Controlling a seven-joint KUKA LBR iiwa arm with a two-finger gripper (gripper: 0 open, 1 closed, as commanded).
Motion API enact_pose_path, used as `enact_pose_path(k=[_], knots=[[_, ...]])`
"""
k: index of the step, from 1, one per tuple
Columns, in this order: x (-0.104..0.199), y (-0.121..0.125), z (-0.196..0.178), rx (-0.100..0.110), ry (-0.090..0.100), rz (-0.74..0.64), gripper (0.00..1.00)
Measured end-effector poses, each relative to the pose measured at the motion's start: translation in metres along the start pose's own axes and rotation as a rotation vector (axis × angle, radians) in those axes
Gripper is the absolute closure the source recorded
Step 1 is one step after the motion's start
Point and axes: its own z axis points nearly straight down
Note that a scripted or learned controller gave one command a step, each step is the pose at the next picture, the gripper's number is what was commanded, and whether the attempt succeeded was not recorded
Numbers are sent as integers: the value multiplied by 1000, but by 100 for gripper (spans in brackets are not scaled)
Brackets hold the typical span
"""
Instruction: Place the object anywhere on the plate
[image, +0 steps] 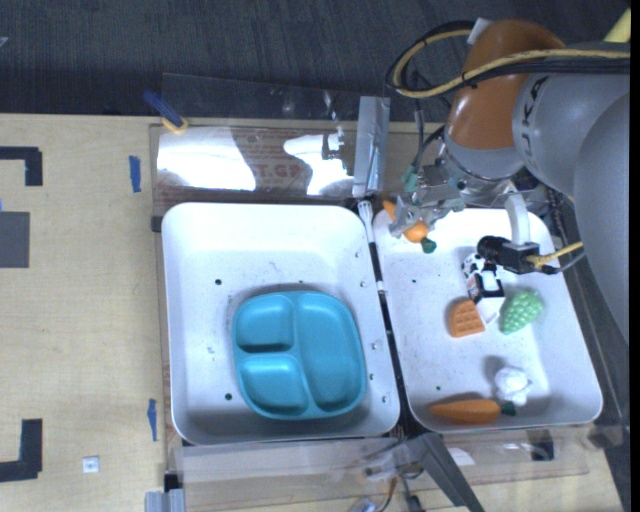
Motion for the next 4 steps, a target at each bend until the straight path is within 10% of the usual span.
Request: enact_pose_path(k=[1,2,3,4], knots=[[73,-84,0,-6,1,-133,100],[71,-85,0,-6,0,-131,0],[101,-160,-67,-8,0,-116,0],[100,-160,-74,-1,0,-114,100]])
